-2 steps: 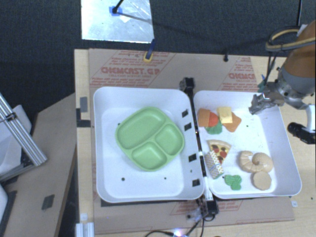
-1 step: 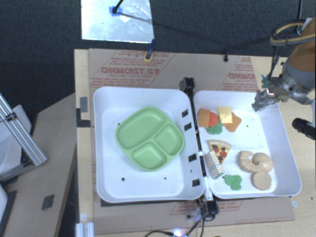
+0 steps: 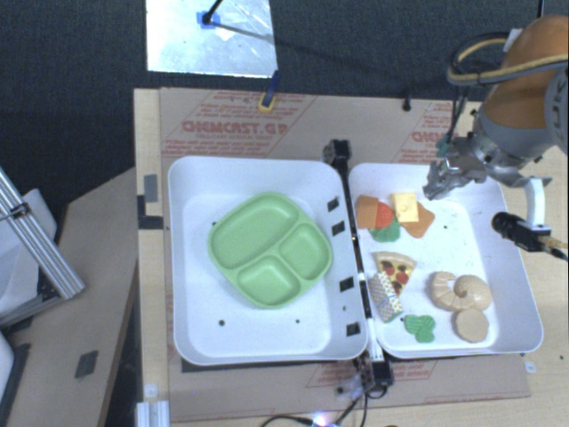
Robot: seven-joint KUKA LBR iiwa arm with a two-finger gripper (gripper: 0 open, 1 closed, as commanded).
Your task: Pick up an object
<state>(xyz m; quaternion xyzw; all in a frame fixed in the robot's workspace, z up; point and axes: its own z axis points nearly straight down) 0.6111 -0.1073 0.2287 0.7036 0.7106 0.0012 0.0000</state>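
The grey arm with the orange band enters from the right, its upper part cut off by the frame edge, and its end effector (image 3: 439, 183) hangs over the far edge of the right white bin (image 3: 509, 272); whether it is released or clenched cannot be told, since the tip is small and blurred, and nothing shows in its grip. Just near and left of it lies a cluster of toy food: a yellow block (image 3: 405, 207) among orange, red and green pieces whose outlines merge. Nearer sit a pizza slice (image 3: 394, 269), a patterned packet (image 3: 385, 296), a small green piece (image 3: 420, 327) and two beige rounded items (image 3: 462, 302). The left white bin (image 3: 191, 323) carries a green three-compartment plate (image 3: 270, 250) on the counter (image 3: 222, 123).
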